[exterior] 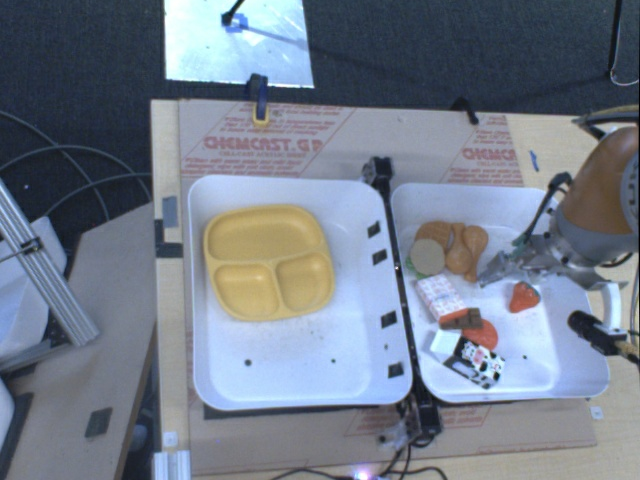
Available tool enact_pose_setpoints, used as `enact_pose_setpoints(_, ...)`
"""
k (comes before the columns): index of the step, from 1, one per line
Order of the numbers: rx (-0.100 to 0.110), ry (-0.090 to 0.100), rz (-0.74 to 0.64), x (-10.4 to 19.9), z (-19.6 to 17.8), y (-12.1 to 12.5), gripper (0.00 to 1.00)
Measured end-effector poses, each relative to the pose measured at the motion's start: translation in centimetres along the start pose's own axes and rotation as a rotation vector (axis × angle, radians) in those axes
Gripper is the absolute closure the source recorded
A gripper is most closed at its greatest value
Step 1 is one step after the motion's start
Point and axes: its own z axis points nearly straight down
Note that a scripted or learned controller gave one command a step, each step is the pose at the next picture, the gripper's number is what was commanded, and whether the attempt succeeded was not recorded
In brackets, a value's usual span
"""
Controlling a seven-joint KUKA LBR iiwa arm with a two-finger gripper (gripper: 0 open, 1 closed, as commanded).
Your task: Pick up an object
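Strawberry toy point(524, 297) lies in right bin point(570, 368), just beside gripper point(492, 272); finger state indeterminate. Bread toys point(450, 247), pink box point(439, 295) crowd nearby.

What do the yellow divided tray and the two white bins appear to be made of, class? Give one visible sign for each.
Yellow divided tray: probably moulded plastic, matte; rounded compartments, uniform colour, no sharp glare.
White bins: likely thin formed plastic, smooth and slightly glossy; rounded rims and corners.
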Motion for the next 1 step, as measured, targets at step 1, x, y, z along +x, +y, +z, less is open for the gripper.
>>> enact_pose_setpoints(1,0.008,0.001,0.007,-0.71,0.13,-4.88,0.00)
